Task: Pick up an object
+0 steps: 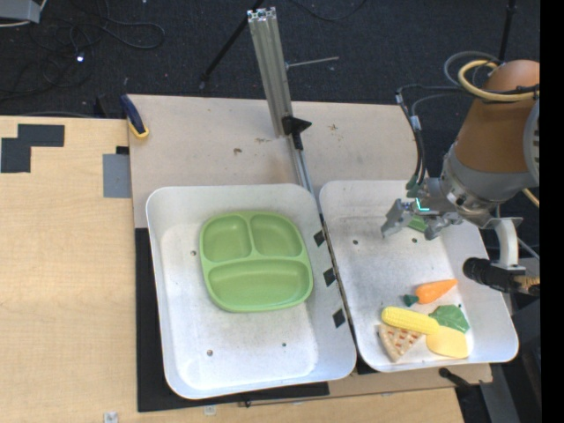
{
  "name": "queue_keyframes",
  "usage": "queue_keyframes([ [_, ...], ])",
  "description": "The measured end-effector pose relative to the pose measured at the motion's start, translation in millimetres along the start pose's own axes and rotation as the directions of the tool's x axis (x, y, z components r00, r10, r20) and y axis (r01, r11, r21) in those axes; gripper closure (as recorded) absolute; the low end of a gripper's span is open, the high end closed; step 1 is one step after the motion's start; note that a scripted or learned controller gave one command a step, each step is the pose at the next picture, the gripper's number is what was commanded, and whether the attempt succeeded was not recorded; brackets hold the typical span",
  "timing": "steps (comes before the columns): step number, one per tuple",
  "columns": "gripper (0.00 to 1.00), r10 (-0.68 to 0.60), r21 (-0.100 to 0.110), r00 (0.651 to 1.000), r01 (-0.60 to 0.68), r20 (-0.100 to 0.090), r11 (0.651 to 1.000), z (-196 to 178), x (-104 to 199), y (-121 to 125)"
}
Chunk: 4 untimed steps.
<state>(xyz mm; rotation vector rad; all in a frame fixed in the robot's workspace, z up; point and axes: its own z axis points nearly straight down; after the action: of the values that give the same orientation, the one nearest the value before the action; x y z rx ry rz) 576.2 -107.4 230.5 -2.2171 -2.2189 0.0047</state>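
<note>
Reaching in from 3 o'clock: grey arm (493, 148) with its orange band uppermost, wrist bent down and inward over the right bin (370, 324), gripper (407, 218) tilted toward 8 o'clock and hovering above the bin's upper half. Fingers parted, moderately wide, with nothing between them; one finger (390, 225) pointing down-left, the other just beside it toward 3 o'clock. Clustered at the right bin's 5 o'clock corner, well apart from the gripper: an orange carrot (437, 290), a yellow corn cob (409, 319) lying aslant just below it, a green leafy piece (452, 316) at the corn's 3 o'clock, a pale yellow piece (448, 345) touching the green one from below, and a tan wedge-shaped piece (397, 343) tucked under the corn at 7 o'clock. In the left bin (176, 324), toward its middle: a green divided plate (256, 262) with two small compartments at 12 o'clock and one long compartment at 6 o'clock. Rising at 12 o'clock between the two bins: a slanted aluminium post (270, 69). At 9 o'clock: a light wooden table surface (62, 280).
</note>
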Motion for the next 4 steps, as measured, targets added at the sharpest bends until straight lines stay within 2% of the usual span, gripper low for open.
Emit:
queue_keyframes([
  [1, 0.00, 0.000, -0.002, 1.000, 0.000, 0.000, 1.000, -1.0, -0.1, 0.5],
  [2, 0.00, 0.001, 0.002, 1.000, -0.001, 0.000, 1.000, 44.3, 6.0, 2.1],
  [3, 0.00, 0.002, 0.004, 1.000, -0.002, 0.000, 1.000, 109.0, 4.2, 0.7],
  [4, 0.00, 0.002, -0.004, 1.000, -0.002, -0.001, 1.000, 139.5, 4.4, 2.4],
])
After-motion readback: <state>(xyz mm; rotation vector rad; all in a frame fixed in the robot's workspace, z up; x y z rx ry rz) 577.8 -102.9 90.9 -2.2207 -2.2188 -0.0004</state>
